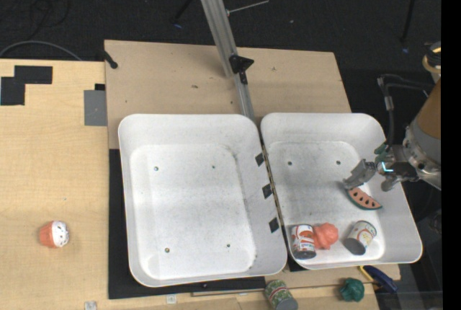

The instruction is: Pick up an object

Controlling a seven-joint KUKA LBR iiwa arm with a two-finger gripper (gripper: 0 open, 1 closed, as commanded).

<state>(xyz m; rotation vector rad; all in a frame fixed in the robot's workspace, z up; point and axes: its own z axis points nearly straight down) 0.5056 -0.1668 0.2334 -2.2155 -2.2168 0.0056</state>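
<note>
In the right bin [324, 130], near its right wall: gripper [374, 177], low over the floor of the bin.
Gripper state: two fingers spread apart, nothing between them.
Bins: 2, white, side by side; left bin [187, 150] has a bare floor.
Objects in right bin: 4 in all.
Watermelon slice [362, 198]: 1, red with dark seeds, lying flat just below the gripper in the view, close to the left fingertip [354, 182]; contact cannot be told.
Cans: 2; red-labelled can [303, 240] on its side at the front edge, second can [360, 236] tipped over to its right.
Orange-red lump [326, 235]: 1, touching the red-labelled can, between the two cans.
Labels: printing on both cans too small to read.
Outside the bins: 1 small orange-and-white ball [54, 234] on the wooden bench at left; 1 greenish can [278, 294] and 1 green lump [352, 290] at the front edge.
</note>
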